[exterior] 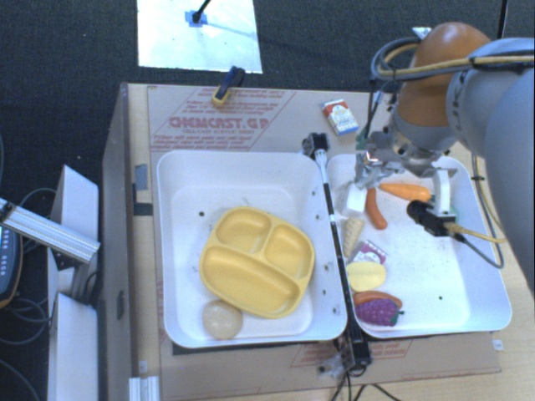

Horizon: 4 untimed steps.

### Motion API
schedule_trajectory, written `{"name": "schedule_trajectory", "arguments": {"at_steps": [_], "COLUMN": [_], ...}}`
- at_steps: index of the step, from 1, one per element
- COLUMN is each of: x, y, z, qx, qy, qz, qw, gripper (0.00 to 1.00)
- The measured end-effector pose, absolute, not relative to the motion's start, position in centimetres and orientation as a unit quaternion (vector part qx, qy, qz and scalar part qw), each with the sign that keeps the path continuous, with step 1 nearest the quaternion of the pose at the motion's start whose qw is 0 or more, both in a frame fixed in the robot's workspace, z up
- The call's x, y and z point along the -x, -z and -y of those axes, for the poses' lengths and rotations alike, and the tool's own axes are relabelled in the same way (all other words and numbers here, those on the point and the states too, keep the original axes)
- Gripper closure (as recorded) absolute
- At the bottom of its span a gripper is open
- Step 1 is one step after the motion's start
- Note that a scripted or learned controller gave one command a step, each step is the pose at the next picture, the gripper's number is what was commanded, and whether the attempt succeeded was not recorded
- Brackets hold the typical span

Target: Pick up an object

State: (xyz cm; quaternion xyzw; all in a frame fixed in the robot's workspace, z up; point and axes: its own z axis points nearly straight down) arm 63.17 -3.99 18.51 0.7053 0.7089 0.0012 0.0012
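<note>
Approach step is in hand: jaws [368, 176], state I cannot tell, hang over the carrot [405, 191]; next move needs lowering.

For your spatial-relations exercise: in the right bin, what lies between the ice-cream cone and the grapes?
In the camera view, between the cone and the grapes lie a small pink-and-white packet and a pale yellow piece, with an orange-red piece right above the grapes.
</note>
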Motion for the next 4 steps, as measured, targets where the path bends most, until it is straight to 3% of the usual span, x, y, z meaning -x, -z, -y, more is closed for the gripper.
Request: {"name": "schedule_trajectory", "arguments": {"at_steps": [1, 2, 3, 4], "x": [-63.2, -62.9, -63.1, -54.4], "y": [-18.5, -10.1, -11.3, -23.6], "z": [4.0, 8.6, 8.6, 4.5], "qx": [-0.706, -0.707, -0.706, -0.706], "qy": [-0.0008, 0.0002, -0.0014, -0.0017], "qz": [-0.709, -0.708, -0.708, -0.708], "qw": [0.001, 0.0, 0.002, 0.002], "gripper": [0.0, 0.0, 1.0, 1.0]}}
